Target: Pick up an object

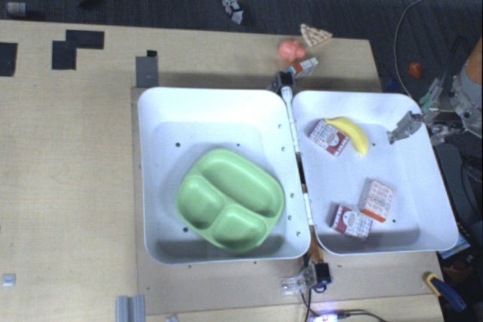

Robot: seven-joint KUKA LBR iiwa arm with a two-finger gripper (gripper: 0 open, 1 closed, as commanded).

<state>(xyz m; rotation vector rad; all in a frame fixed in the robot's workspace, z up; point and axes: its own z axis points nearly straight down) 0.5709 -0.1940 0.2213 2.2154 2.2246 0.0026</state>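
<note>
The gripper [407, 128] hangs over the right edge of the right bin [423, 237], near its far right corner, and whether it is released or clenched cannot be told from this slant; nothing shows in its grasp. The nearest candidate is the banana [353, 133], lying toward the bin's far left part and touching a small red-and-white carton [327, 137] on its left side. The banana looks light, smooth and curved, likely a plastic toy that is stiff but slippery, so closing across its thick middle, at right angles to its length, should keep it from squirting out. Two more little cartons lie toward the near edge: an orange-and-white one [376, 200] and, just beside it, a red-and-white one [349, 221]. These look light, flat-sided and easy to pinch across their narrow sides, though thin card may dent. The left bin [151, 162] holds a green divided plate [230, 197], wide and shallow, a poor fit for two fingers except at its rim.
</note>
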